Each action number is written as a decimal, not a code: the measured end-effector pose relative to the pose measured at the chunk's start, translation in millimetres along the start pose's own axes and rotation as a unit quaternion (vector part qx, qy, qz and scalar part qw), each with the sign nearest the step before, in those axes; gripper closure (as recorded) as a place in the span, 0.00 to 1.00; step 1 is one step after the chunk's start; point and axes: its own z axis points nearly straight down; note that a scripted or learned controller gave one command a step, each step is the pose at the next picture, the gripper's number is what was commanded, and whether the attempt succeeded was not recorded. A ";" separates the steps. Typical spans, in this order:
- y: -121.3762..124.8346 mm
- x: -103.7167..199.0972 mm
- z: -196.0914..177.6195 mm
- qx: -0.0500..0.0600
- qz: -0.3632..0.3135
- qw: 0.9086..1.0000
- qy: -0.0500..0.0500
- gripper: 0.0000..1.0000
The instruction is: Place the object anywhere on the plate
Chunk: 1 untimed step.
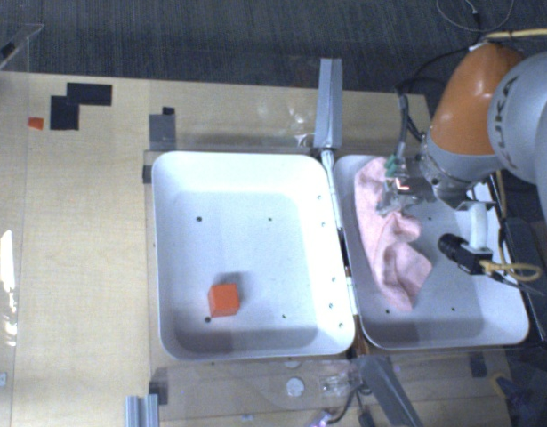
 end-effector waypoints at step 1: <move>2.5 1.5 -40.5 -0.001 -0.005 1.000 0.000 1.00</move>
